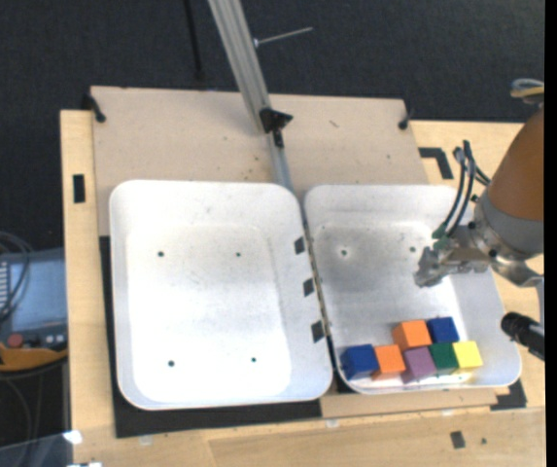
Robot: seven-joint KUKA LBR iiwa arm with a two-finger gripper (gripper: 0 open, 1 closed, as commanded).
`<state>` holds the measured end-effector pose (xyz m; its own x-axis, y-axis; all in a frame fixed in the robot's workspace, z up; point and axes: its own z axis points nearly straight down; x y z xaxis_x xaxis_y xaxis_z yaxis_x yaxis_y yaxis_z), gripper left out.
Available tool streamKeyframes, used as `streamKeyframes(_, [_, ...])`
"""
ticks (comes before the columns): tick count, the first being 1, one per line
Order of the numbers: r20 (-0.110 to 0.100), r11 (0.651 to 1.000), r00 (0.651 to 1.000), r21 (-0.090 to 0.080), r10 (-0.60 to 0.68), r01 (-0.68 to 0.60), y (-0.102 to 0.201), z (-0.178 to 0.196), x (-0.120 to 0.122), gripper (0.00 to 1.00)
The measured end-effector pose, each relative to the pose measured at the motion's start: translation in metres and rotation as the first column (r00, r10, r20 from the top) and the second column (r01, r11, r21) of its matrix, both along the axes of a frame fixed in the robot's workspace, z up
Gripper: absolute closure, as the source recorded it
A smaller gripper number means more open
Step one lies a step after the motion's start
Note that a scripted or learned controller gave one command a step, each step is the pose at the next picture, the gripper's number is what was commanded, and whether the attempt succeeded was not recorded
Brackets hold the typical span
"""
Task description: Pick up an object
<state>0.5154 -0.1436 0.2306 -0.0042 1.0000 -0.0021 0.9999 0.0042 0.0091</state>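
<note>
Along right bin's (356,212) near wall: blocks (414,350) in left-right row | claw (432,269) above; grip state unclear

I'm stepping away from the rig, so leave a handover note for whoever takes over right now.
Gripper: over the right bin, above the blocks, nothing seen between its fingers.
Blocks: clustered at the right bin's near edge: blue block, orange block, purple block, green block, yellow block, with another orange and blue behind.
Done: nothing picked.
Left: descend, grasp one, lift.
</note>
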Motion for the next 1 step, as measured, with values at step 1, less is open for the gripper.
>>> streamKeyframes(1, [-0.004, 1.000, 1.000, 0.001, 0.002, -0.002, -0.0006, 0.0276, 0.0015, 1.00])
